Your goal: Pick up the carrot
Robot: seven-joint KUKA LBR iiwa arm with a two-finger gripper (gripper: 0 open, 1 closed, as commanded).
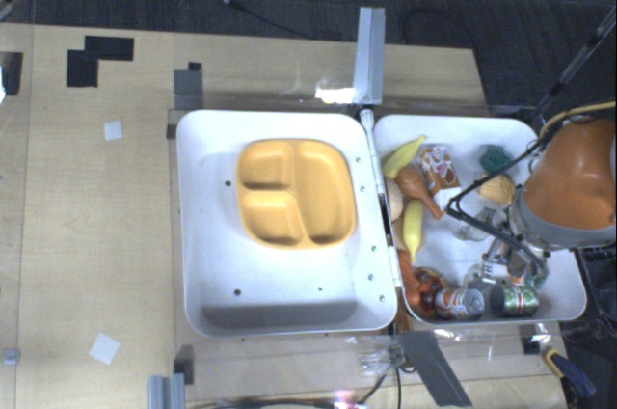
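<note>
carrot (418,184) right bin (569,306) | claw (498,268) above cans (487,301), grip unclear

Arm (576,176): single, entering from the right edge of the camera view, seen from above and steeply foreshortened. Broad orange band uppermost, rounded, with a grey ring directly beneath it on the lower left. Dark cables looped off the left side of the band, running down toward the wrist. Wrist and gripper (509,264): metal hardware projecting down and left from the grey ring, low over the right-hand bin's lower part. Tooling cluttered with brackets and wires; outline of the tip not clearly separable. Pose: pointing downward, tilted slightly left.
</note>
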